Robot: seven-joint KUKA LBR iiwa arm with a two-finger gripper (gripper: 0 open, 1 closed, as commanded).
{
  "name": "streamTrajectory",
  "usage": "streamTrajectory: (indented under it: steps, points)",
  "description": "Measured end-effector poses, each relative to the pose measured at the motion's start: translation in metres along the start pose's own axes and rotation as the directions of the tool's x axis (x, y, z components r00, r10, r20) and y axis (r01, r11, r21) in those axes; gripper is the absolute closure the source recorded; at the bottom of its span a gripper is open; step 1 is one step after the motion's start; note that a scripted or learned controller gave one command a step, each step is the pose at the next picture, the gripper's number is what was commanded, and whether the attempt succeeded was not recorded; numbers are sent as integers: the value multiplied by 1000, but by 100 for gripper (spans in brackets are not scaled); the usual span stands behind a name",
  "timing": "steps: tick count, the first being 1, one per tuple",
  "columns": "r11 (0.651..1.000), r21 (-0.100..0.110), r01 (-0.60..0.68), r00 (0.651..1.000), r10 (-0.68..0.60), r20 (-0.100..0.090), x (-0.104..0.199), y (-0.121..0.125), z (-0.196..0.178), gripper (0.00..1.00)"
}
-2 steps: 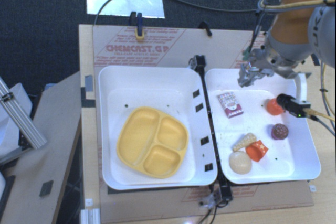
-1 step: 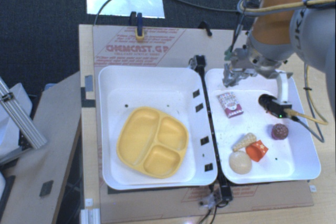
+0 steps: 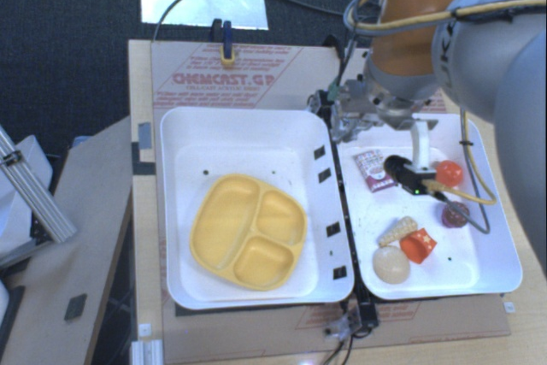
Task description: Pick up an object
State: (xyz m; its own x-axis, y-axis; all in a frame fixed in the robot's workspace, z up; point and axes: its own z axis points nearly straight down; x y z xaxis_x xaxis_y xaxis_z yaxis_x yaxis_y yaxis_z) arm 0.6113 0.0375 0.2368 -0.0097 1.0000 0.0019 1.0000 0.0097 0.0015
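Side by side on the counter [image 3: 256, 81] sit two white bins [image 3: 214, 132]. The tool [image 3: 344, 120] hangs over their shared rims, and how wide it stands cannot be told. A pink packet [image 3: 372, 168] lies nearest it, apart.

Left white bin [image 3: 239, 145] is mostly hogged by the yellow three-compartment plastic tray [image 3: 248, 231], just a bare strip up top. Right white bin [image 3: 485, 255] is cluttered: red-and-white packet [image 3: 372, 168], orange ball [image 3: 449, 173], cream ball [image 3: 391, 265]; lower right corner's open.

Yellow tray [image 3: 248, 231] — left bin [image 3: 184, 184]; red ball [image 3: 449, 173] — right.
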Motion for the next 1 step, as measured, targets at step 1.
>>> streamTrajectory:
  steps: [1]
  points:
    - [1000, 1, 0, 1000, 0, 0, 55, -19, -3, 100]
